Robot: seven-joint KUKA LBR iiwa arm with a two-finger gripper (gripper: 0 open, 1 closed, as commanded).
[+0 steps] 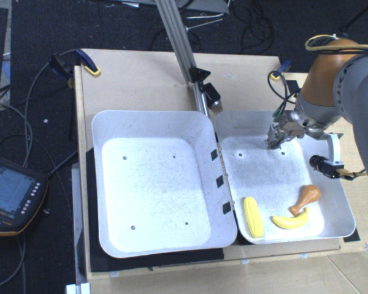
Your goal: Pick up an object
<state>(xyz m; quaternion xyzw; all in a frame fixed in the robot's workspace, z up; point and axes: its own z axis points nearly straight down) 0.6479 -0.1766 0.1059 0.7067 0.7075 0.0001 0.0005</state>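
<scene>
1. Starting at the left, the left bin (153, 182) has nothing in it to grasp, so any descent there would close on bare plastic; its raised right wall overlaps the neighbouring bin's edge and could catch a low sideways sweep.

2. In the right bin (264, 170), the yellow corn cob (253, 217) lies lengthwise near the front-left corner, just beside the sloped wall. A finger coming down on that side may strike the wall or push the cob against it instead of straddling it.

3. The banana (291, 222) lies near the front rim, its tip touching or nearly touching the chicken drumstick (306, 197). Both are curved and likely slick; a closing pinch could squirt one out sideways or drag the pair together.

4. The gripper (276, 138) hangs low over the rear of the right bin, well apart from all three objects, with nothing between its fingers. Whether they are spread or pressed together I cannot tell from this angle.

5. Closing where it is would probably grab only air or scrape the bin floor.
</scene>
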